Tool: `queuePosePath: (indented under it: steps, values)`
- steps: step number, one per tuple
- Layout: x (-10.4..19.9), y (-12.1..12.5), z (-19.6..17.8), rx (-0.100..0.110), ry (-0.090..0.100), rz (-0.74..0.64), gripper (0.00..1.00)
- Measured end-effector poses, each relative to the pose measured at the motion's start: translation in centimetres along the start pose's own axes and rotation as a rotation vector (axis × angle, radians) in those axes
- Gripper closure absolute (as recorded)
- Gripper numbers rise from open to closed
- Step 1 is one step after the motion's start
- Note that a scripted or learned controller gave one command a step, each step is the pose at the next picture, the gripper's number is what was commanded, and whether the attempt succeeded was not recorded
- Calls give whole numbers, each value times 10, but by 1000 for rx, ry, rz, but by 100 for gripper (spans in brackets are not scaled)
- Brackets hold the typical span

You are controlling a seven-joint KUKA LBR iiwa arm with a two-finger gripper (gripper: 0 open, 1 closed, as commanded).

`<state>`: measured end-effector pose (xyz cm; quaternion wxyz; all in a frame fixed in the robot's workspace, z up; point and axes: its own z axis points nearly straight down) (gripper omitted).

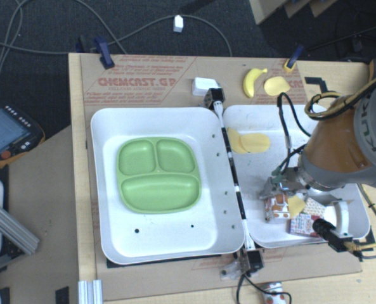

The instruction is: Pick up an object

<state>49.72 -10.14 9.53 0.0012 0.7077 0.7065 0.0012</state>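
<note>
Overhead, red lettering reading "CHEMCAST GP" marks the brown board point(137, 81) along the bench's far edge. Bent down into the right bin point(254, 233), the arm's gripper point(278, 192) hovers just over a small printed packet point(278, 208) near the bin's front edge; whether it is clenched cannot be told.

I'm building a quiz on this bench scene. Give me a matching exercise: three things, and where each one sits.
Things:
1. green divided plate
2. yellow banana
3. gripper

Places:
A. on the board beyond the bins
B. low in the right bin, over a small pile of objects
C. in the left bin

Pairs: 1-C, 2-A, 3-B
</note>
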Motion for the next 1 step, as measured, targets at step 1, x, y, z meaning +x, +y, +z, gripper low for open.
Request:
queuePosePath:
  steps: [1]
  values:
    - [62,7,-89,3,0,-3,100]
